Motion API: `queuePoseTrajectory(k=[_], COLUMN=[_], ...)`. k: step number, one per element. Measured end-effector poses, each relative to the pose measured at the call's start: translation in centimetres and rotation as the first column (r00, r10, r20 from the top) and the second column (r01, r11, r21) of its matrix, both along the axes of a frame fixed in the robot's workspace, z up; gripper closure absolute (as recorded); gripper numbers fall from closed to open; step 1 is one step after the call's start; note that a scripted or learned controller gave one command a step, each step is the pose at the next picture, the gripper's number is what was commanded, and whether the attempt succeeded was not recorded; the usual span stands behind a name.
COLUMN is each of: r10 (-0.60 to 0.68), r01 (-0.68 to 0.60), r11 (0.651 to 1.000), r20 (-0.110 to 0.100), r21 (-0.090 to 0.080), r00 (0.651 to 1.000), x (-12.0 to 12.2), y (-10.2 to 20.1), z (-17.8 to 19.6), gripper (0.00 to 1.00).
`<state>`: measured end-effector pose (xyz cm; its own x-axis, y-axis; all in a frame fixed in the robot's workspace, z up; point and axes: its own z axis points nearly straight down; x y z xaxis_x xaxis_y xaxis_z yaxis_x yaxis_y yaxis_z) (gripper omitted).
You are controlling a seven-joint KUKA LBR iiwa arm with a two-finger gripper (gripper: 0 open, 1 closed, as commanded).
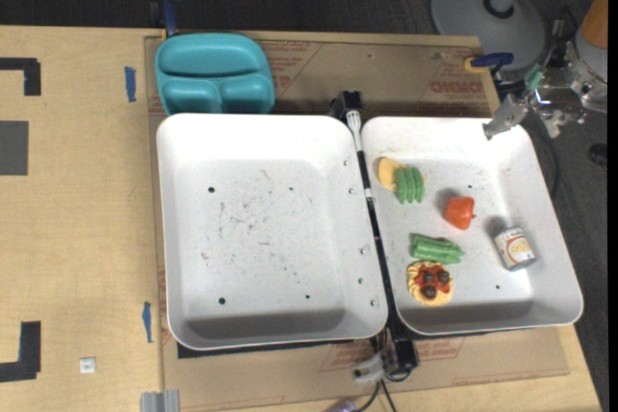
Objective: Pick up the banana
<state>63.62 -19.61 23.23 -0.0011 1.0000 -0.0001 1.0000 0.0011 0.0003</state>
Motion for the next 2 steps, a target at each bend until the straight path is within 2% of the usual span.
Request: queuePoseTrajectory(k=[1,2], r10=[-0.083,0.048], r01=[0.083,-0.048], r11=[0.997,0.999], r20=[-0.001,0.000], r21=[0.001,0.001], r00=[0.997,0.999], x=[-5.0,-10.2], y=[7.5,10.0], z=[-14.7,-14.7], gripper=[0.00,0.00])
